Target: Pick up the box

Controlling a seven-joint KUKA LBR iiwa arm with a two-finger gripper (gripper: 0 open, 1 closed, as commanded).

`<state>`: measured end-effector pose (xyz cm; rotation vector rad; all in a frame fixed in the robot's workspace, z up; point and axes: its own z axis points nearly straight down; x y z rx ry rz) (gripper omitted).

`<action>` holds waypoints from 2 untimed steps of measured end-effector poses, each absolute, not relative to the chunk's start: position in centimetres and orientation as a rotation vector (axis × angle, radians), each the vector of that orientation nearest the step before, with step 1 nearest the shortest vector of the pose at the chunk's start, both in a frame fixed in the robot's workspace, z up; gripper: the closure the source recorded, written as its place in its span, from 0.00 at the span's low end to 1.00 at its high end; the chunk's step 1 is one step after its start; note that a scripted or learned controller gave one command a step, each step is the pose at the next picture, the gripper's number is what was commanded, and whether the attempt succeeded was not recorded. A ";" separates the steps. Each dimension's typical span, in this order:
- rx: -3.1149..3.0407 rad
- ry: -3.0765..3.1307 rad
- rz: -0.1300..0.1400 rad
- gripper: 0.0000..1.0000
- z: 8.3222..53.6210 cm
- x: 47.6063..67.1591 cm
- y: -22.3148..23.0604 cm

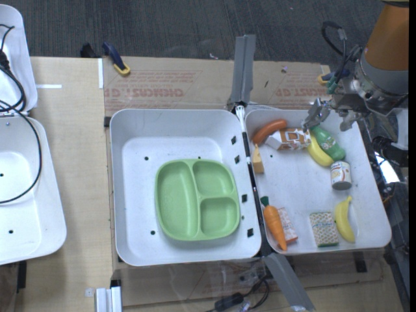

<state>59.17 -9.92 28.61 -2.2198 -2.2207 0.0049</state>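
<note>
The box [292,139] is a small white and brown carton lying on its side near the back of the right bin [364,239]. It rests between an orange-red sausage [268,130] on its left and a banana [318,152] on its right. My gripper [318,114] hangs over the bin's back edge, just up and to the right of the box and above a green bottle [329,143]. Nothing shows in the gripper.
The right bin also holds a small can [340,175], a second banana [344,219], a green sponge-like pad [323,229], a carrot [274,226], an orange packet [288,229] and a tan block [258,160]. The left bin [130,174] bears a green divided plate [197,200].
</note>
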 end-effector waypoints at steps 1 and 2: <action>-2.059 -2.374 0.003 0.00 33.9 59.1 -15.9; -2.270 -2.168 0.004 0.00 17.2 54.0 -18.0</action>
